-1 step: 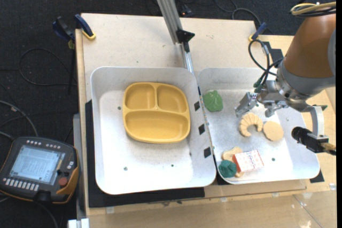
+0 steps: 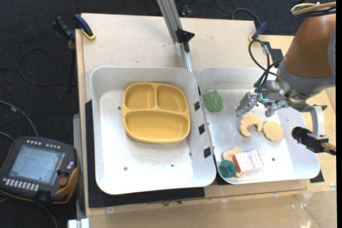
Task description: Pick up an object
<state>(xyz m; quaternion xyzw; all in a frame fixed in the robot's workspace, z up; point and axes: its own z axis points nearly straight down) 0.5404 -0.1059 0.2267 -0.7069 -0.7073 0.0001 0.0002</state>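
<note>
In the right bin (image 2: 299,168) lie a tan croissant (image 2: 250,124), a round tan cookie (image 2: 273,131), a green leafy piece (image 2: 212,101), a red-and-white box (image 2: 248,160) and a dark green lump (image 2: 228,168). My gripper (image 2: 258,105) hangs just above the croissant and the cookie, its fingers spread open and nothing between them. The grey arm with its orange band (image 2: 315,40) reaches in from the right.
The left bin (image 2: 107,168) bears a yellow divided tray (image 2: 157,112). A slanted metal rod (image 2: 166,0) rises from the bench between the bins. A teach pendant (image 2: 37,165) lies on the floor at lower left. Clamps and cables sit at the bench's back corners.
</note>
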